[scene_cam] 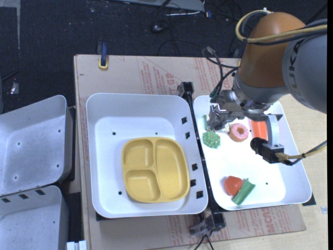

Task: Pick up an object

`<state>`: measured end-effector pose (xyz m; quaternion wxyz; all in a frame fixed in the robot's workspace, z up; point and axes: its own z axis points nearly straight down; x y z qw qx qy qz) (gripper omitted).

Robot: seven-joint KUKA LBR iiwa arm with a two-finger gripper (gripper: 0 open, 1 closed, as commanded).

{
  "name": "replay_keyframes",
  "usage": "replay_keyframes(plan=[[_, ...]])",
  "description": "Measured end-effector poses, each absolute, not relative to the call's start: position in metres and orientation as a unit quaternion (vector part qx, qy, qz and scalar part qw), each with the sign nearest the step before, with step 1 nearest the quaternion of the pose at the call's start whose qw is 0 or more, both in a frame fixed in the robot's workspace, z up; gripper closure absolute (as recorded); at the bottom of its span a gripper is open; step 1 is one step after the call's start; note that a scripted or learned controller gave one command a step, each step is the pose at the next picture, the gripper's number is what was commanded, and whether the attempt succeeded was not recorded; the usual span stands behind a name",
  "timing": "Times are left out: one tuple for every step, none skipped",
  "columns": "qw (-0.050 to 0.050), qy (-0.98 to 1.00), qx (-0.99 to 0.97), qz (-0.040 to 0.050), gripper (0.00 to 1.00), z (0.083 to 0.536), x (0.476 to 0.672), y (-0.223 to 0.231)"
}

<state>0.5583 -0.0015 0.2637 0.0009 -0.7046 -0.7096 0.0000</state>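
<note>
- The left bin (99, 139) stood on the table (135, 72) and held a yellow divided tray (155, 169), lying flat near its middle.
- The right bin (270, 191), touching the left bin along their shared edge, held every candidate for picking.
- A green broccoli-like piece (210, 138) lay just right of that shared edge, at the bin's upper left.
- The gripper (221, 116) hung directly above the green piece, near it. Whether its jaws were apart or together could not be told; cables and the wrist hid them.
- A pink ring, doughnut-like (239, 132), lay just right of the green piece; an orange block (259, 129) lay beyond it, partly under the arm.
- A red piece (233, 184) touching a green stick (243, 191) lay toward the bin's lower edge, well apart from the gripper.
- Judgement: the green piece was the likely target. A sound grasp would need the jaws centred over it, lowered straight, and kept off the bin wall and the pink ring.
</note>
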Motion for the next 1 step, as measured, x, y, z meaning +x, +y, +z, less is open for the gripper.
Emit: replay_keyframes(plan=[[0.001,-0.710,-0.704,0.0003,1.00,0.2547,0.5469,0.0506]])
